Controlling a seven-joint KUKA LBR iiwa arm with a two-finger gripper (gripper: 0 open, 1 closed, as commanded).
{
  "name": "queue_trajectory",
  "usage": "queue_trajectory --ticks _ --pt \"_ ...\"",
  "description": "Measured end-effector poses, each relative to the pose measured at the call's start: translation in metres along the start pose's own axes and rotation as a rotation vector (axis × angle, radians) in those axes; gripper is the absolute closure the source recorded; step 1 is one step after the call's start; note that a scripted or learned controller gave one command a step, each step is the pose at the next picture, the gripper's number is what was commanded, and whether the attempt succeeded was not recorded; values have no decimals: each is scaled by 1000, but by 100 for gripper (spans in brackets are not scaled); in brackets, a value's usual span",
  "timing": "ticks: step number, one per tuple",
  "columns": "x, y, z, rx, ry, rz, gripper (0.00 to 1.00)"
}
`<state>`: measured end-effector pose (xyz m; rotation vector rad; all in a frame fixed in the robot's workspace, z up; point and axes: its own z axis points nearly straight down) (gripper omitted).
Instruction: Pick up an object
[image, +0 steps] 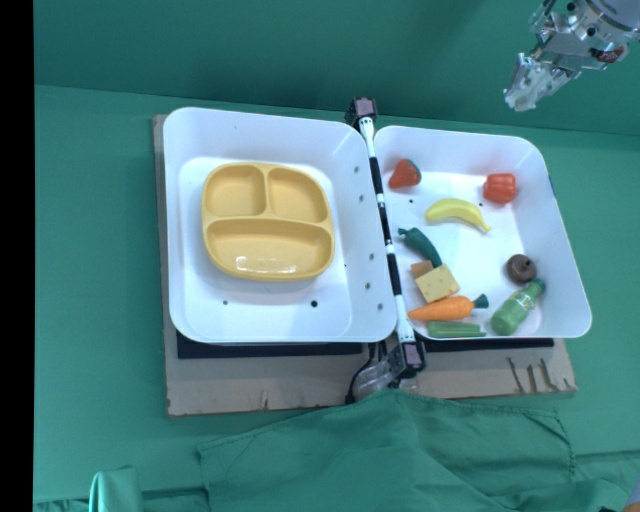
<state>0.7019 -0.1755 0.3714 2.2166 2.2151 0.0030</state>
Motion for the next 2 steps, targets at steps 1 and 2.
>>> queue_trajectory --ticks 1,2 --pt "32 -1 -53 -5 1 -1 100" --pt "48 -1 -76 -2 1 1 100"
